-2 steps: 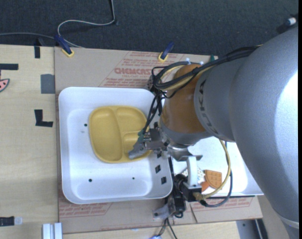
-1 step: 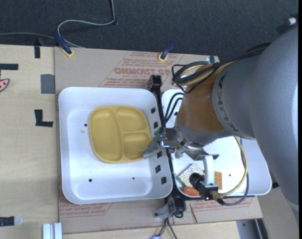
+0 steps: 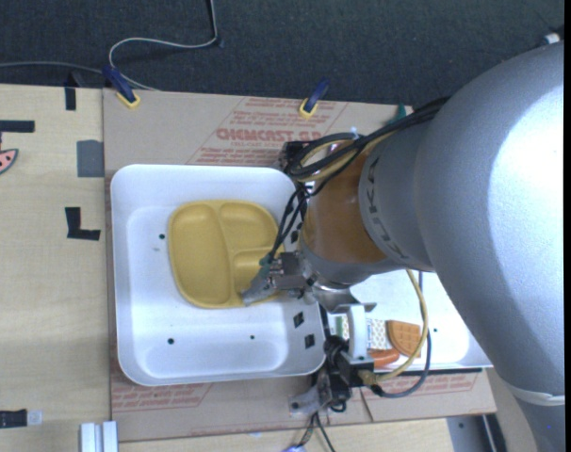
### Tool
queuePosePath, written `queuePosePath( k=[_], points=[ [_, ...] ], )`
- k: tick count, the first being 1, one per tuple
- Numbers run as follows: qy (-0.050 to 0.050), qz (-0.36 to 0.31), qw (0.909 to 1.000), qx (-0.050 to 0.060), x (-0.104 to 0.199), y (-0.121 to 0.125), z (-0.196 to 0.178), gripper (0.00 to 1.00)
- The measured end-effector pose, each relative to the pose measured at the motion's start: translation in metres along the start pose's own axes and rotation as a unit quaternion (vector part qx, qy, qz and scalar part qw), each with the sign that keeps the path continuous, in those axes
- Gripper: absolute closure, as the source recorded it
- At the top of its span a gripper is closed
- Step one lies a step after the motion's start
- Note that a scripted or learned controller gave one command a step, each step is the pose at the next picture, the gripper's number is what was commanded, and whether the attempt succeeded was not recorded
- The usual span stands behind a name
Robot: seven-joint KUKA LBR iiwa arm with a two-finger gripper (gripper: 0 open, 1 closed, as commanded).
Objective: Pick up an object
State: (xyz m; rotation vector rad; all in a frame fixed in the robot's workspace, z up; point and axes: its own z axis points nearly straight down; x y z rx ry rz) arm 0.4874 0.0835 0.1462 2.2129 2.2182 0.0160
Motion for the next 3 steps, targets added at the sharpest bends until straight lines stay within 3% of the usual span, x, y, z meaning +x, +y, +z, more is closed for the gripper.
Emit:
queuePosePath(
  k=[1, 2, 3],
  points=[
    [0.001, -0.001, 1.0000, 0.006, 0.025, -0.004, 0.061, 0.00],
    [-0.002, 0.001, 0.9999, 0.011, 0.041, 0.009, 0.062, 0.00],
    [-0.001, 0.001, 1.0000, 0.006, -0.014, 0.039, -0.127, 0.00]
  ],
)
